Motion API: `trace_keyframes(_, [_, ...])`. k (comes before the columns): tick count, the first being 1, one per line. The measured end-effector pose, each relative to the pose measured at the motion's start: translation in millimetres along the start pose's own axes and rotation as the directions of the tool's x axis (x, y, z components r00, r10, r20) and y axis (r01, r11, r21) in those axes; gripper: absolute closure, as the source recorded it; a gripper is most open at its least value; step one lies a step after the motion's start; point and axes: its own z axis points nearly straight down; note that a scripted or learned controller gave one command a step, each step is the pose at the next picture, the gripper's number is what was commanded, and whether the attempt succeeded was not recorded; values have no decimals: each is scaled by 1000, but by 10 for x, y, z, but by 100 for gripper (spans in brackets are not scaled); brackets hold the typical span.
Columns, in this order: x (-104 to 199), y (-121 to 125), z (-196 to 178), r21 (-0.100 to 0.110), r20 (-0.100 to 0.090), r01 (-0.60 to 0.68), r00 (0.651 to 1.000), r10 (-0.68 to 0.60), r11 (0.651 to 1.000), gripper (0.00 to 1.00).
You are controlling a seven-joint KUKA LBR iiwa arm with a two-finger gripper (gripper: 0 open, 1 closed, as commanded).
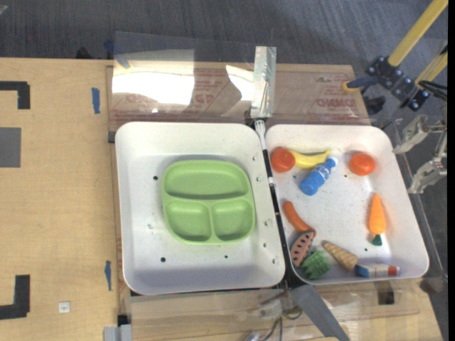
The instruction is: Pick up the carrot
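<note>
One carrot [377, 215] near the right wall of the right bin [409, 190], marker [377, 270] just below the carrot, orange ball [362, 163] above it, end effector state cannot be told.

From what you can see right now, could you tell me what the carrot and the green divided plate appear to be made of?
Carrot: probably moulded toy plastic, with smooth, even orange colour and a small green tip. Green divided plate: likely plastic with a matte finish, judging by its uniform colour, soft sheen and rounded moulded compartments.

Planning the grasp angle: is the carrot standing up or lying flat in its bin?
Lying flat. The orange tapered carrot rests lengthwise on the floor of the right shallow white bin, near its right wall, green end toward the camera.
</note>
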Motion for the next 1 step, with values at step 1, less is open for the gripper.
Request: trace_keyframes(1, [476,-28,1218,-4,-11,-6,1000,6,1000,0])
